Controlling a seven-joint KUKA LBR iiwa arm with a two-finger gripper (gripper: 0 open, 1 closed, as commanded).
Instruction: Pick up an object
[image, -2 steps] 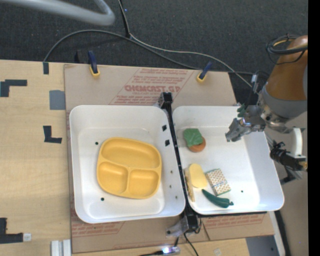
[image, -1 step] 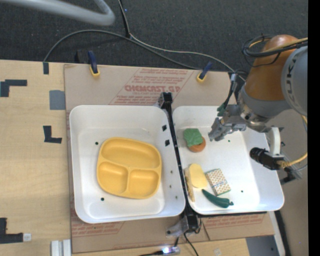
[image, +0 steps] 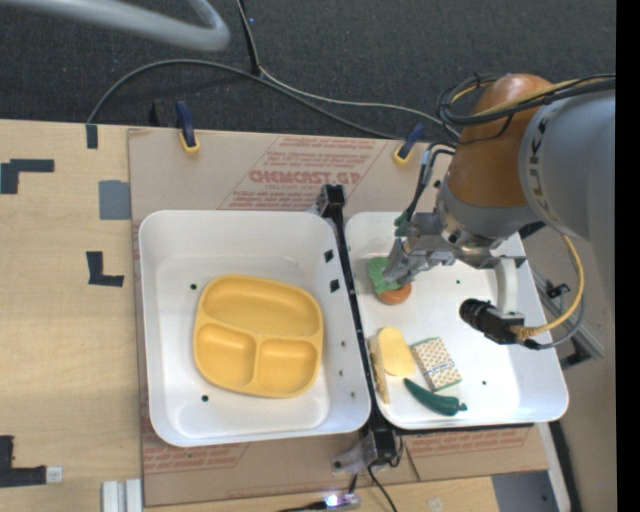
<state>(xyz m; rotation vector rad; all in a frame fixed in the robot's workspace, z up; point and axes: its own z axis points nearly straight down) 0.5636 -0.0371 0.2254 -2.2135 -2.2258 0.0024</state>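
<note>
I count one yellow tray (image: 260, 334) left bin (image: 160, 300); four items right bin (image: 540, 390). Claw (image: 398, 272) over orange-green toy (image: 390, 283), far-left corner; finger state, cannot tell.

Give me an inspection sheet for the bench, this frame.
Surface: two shallow white bins, left bin, right bin, on a cardboard sheet.
Job's things: small orange-and-green toy, pale yellow block, patterned card packet, dark green pod, all in right bin.
Clutter: yellow divided plastic plate in left bin.
Grippers: gripper down at the orange-and-green toy; grasp not confirmed.
Cables: black cable behind the bins.
Surroundings: two yellow clamps.
</note>
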